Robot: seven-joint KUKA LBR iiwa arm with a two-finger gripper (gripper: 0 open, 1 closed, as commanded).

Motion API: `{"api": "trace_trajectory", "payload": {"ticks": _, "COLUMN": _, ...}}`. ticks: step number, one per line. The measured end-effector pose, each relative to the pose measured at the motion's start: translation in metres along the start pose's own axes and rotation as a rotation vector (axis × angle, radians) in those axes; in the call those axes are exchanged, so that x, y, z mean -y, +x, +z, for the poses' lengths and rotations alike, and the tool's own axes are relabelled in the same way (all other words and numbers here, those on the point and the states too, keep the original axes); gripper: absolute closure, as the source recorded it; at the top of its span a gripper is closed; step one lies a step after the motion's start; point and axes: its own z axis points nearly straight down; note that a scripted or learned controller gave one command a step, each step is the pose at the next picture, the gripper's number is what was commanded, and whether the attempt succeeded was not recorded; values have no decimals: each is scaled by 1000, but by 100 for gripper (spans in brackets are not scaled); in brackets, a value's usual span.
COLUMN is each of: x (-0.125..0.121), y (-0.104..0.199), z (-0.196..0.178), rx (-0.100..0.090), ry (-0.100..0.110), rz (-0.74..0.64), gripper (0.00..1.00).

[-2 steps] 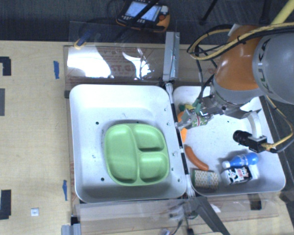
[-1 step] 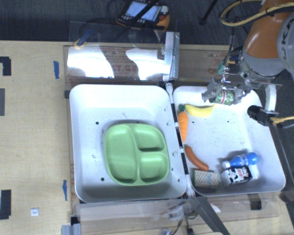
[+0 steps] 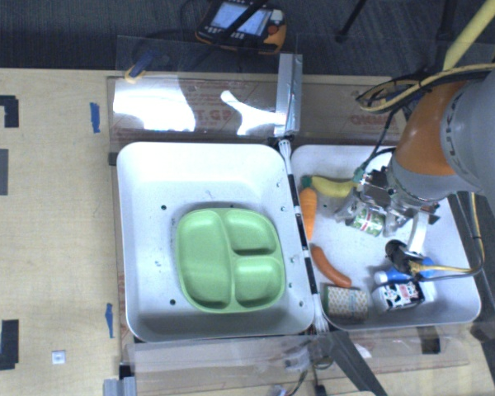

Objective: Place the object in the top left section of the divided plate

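A light green divided plate [image 3: 200, 262] lies in the left bin [image 3: 148, 180], with one long section on its left and two smaller ones on its right. My gripper [image 3: 373, 209] is low over the right bin [image 3: 458, 246], near its middle. A small white and green can [image 3: 366, 222] lies right under the gripper, partly hidden by it. I cannot make out whether the can is gripped or just lying beneath. A yellow banana [image 3: 331, 188] lies just left of the gripper.
An orange carrot [image 3: 309, 211] and a red-orange pepper [image 3: 331, 268] lie along the right bin's left wall. A patterned can [image 3: 346, 302] and a white, red and blue packet [image 3: 400, 294] sit at its front. Yellow and blue cables [image 3: 433, 266] cross the bin's right side.
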Motion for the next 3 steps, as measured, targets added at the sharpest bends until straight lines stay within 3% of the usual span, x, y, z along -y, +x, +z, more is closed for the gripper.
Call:
{"api": "trace_trajectory", "payload": {"ticks": 1, "x": 0, "y": 1, "z": -10, "rx": 0, "ry": -1, "rz": -1, "gripper": 100}}
{"api": "trace_trajectory", "payload": {"ticks": 2, "x": 0, "y": 1, "z": -9, "rx": 0, "ry": 1, "rz": -1, "gripper": 0}}
{"api": "trace_trajectory", "payload": {"ticks": 3, "x": -54, "y": 13, "z": 25, "rx": 1, "ry": -2, "rz": 240, "gripper": 0}}
